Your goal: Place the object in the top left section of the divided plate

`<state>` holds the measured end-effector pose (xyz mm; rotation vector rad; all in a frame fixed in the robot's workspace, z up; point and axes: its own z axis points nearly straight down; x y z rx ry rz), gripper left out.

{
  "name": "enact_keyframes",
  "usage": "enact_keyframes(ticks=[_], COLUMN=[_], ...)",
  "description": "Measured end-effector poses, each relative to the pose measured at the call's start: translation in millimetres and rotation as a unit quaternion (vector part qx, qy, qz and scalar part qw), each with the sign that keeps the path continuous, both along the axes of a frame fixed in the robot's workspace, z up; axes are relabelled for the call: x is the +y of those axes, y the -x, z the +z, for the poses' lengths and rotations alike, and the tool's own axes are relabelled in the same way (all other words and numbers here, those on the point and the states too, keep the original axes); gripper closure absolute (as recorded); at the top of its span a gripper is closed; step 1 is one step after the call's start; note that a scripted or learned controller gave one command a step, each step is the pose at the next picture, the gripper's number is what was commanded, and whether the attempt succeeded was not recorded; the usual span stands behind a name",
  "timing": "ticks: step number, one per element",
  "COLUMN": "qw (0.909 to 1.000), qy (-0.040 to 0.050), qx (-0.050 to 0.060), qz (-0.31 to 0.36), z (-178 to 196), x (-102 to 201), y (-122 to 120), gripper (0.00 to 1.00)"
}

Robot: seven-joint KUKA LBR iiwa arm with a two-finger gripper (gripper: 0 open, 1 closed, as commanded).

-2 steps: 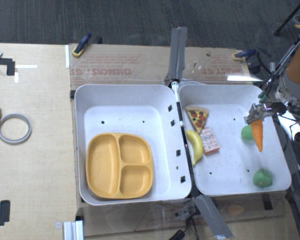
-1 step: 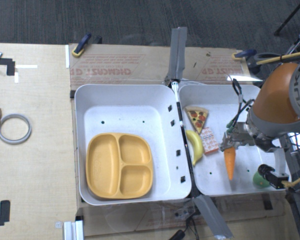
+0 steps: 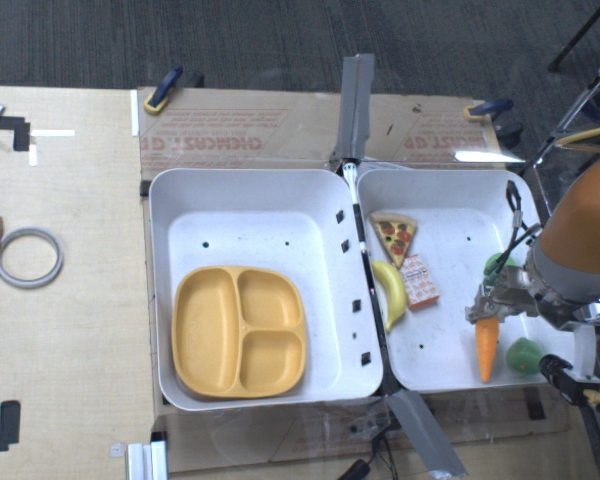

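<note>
Orange carrot (image 3: 487, 348) upright in right bin; empty yellow divided plate (image 3: 240, 331) left.

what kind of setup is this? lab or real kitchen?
Most likely a robot lab bench: two white bins clamped over cardboard, toy food such as a pizza slice and carrot, and a tape roll on the bench.

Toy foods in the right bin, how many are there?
4, perhaps more hidden under the arm: triangular pizza slice at the top, yellow banana by the divider, pink snack box beside it, orange carrot lower right.
</note>
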<state>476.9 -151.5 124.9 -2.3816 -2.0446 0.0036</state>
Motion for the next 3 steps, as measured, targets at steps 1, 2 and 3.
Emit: enact_keyframes(ticks=[1, 2, 3], qw=[0.9990, 0.9985, 0.9997], qy=[0.0016, 0.0002, 0.0007], qx=[-0.007, -0.001, 0.000], qz=[0.043, 0.055, -0.024], z=[-30.7, -33.9, 65.8], x=[6.7, -9.1, 64.7], y=[-4.5, -37.4, -23.0], gripper=[1.00, 1.00, 1.00])
